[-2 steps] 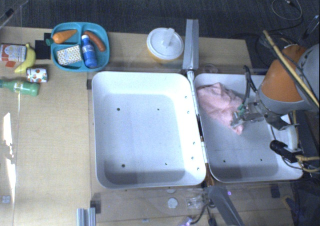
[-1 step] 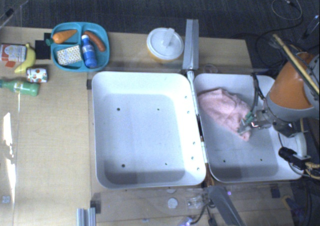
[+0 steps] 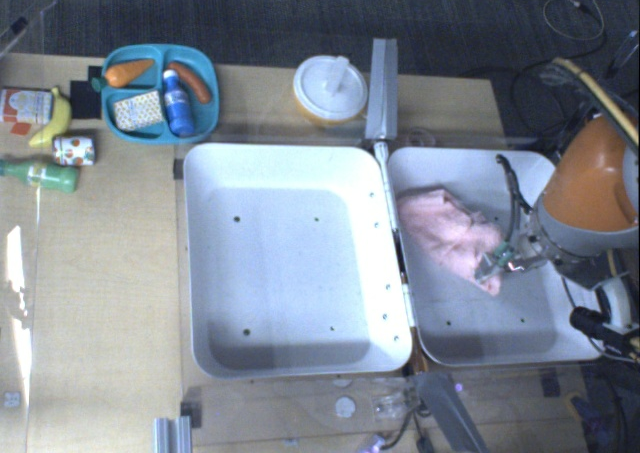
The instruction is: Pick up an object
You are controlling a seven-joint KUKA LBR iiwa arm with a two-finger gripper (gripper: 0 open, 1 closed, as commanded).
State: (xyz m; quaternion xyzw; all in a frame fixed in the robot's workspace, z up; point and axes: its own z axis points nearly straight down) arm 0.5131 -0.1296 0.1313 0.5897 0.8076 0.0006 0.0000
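A crumpled pink cloth (image 3: 448, 233) lies in the right white bin (image 3: 500, 341), toward its left and middle. The arm, with its orange band (image 3: 592, 189), reaches in from the right. My gripper (image 3: 502, 263) is down at the cloth's lower right edge, touching or just over the fabric there. The wrist hides the tips, so I cannot say whether any cloth is held.
The left white bin (image 3: 290, 261) sits beside the right one. Behind the bins are a white lidded cup (image 3: 330, 88) and a blue tray (image 3: 160, 93) of toy food. A banana (image 3: 52, 119), a can (image 3: 74, 150) and a green bottle (image 3: 40, 175) lie on the bench at far left.
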